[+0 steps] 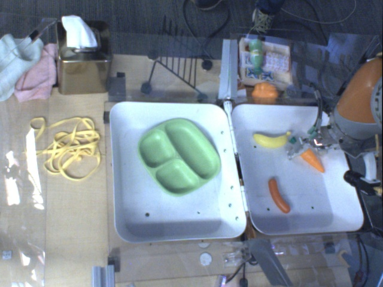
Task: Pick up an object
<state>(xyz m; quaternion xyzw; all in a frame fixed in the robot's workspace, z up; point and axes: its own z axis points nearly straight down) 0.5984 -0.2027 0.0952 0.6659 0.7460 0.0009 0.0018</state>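
In the right bin lie a yellow banana, an orange carrot and a red-orange sausage. My gripper hangs low over the upper part of that bin, between the banana's right tip and the carrot's thick end. It is close to both, and contact is unclear. The arm's orange band and grey wrist come in from the right. A green divided plate rests in the left bin.
A metal divider separates the two bins. Behind the right bin stand an orange fruit and a printed box. Yellow cord, a tissue box and cloths are on the bench at left.
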